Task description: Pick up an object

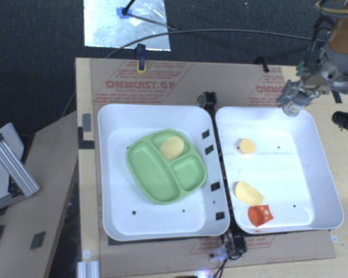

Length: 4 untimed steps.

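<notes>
Bins: two shallow white plastic bins are set side by side on the bench, the left bin [113, 155] and the right bin [325, 172], with their inner walls touching down the middle, presumably so that things can be carried from one to the other.

A green three-compartment plastic tray [162, 175] is laid flat in the left bin. One pale yellow rounded lump [172, 147] is lodged in its far small compartment; the other two compartments are bare.

Three loose pieces are scattered on the right bin's floor, well apart from the walls and so open to a grasp from above: one small yellow round piece [246, 146] toward the far side, one larger yellow oblong piece [248, 193] nearer, and one flat red-orange piece [260, 215] just beside it, nearest of all.

The gripper [291, 104] is held above the right bin's far rim, away from every piece. Nothing is seen in it; how far it is open cannot be told. No pick is judged begun.
</notes>
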Available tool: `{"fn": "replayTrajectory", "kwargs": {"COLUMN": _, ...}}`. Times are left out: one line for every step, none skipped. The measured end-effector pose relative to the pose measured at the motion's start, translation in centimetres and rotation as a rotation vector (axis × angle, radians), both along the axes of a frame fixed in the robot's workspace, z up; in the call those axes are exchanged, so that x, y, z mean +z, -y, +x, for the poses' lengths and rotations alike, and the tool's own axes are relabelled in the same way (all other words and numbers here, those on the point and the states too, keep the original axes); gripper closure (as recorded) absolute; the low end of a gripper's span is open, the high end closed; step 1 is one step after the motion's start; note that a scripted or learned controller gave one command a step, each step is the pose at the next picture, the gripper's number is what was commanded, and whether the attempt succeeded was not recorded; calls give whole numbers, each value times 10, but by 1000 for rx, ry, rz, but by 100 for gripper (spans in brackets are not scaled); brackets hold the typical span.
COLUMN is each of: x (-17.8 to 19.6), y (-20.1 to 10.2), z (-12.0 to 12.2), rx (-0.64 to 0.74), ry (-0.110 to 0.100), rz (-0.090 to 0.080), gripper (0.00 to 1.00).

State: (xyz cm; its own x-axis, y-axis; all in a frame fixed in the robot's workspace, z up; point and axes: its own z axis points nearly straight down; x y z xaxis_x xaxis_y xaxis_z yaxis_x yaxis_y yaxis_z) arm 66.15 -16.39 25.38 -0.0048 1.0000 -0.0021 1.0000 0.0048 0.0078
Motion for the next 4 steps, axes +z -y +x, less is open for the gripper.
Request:
{"fn": "replayTrajectory", "kwargs": {"x": -4, "y": -61, "z": -9, "rx": 4, "ry": -7, "rz": 3, "gripper": 100}}
{"fn": "replayTrajectory", "kwargs": {"x": -12, "y": -114, "z": -32, "rx": 4, "ry": -9, "rz": 4, "gripper": 100}}
{"fn": "replayTrajectory", "kwargs": {"x": -24, "y": -170, "z": -43, "rx": 5, "ry": -9, "rz": 4, "gripper": 100}}
{"fn": "replayTrajectory", "kwargs": {"x": -16, "y": -220, "z": -52, "rx": 5, "ry": -7, "rz": 4, "gripper": 100}}
